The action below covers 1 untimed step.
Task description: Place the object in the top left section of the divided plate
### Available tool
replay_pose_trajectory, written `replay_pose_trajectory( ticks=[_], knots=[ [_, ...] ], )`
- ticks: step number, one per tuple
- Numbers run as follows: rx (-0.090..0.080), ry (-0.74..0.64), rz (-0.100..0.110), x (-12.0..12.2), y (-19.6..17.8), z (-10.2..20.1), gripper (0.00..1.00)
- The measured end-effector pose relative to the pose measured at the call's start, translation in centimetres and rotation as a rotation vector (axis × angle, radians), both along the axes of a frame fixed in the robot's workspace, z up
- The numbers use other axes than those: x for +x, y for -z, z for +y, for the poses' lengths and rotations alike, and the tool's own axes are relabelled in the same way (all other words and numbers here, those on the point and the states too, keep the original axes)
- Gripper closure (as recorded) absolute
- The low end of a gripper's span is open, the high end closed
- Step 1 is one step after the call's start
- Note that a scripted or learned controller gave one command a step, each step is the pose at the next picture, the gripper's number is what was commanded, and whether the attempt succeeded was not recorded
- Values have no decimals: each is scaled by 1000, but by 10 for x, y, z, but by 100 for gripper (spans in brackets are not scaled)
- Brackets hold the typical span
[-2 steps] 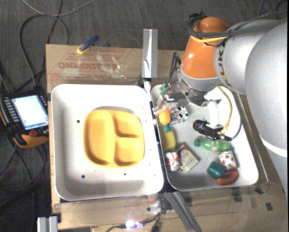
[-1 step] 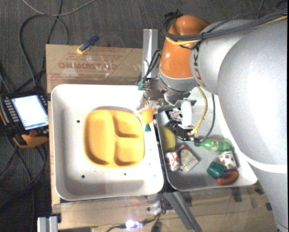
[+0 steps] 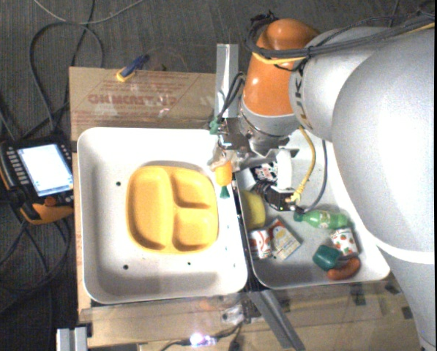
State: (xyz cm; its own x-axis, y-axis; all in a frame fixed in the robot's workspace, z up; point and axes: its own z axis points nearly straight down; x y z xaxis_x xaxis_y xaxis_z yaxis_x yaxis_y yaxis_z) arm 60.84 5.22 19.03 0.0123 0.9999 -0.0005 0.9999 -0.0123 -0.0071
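Camera view puts the gripper [image 3: 225, 168] just over the seam between the two bins, at about three o'clock from the yellow divided plate [image 3: 174, 207] and a little above its upper edge. From my seat it looks closed on a small orange and yellow object [image 3: 223, 174]: that piece hangs directly under the grey wrist hardware, with a green tip [image 3: 223, 192] poking out below, and it seems to sit between the fingers rather than on the bin floor, though the slant of the view keeps me from being sure how firm the hold is. So I judge the pick to be done and the carry under way, with the release not yet made. All sections of the plate look bare, so nothing has been delivered. The plate lies in the middle of the left bin [image 3: 94, 218]; the section I need sits around ten o'clock of the plate's centre, so the object must travel toward nine o'clock from where it hangs, across the plate's near rim. Outward at four o'clock, the right bin [image 3: 306, 265] holds a yellow fruit [image 3: 255, 208], a green bottle [image 3: 322, 219], some small cartons [image 3: 274, 241] and a sausage [image 3: 342, 269].
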Motion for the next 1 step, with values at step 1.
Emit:
replay_pose_trajectory(
  ticks=[1],
  knots=[
    [0, 0, 0, 0, 0, 0, 0]
  ],
)
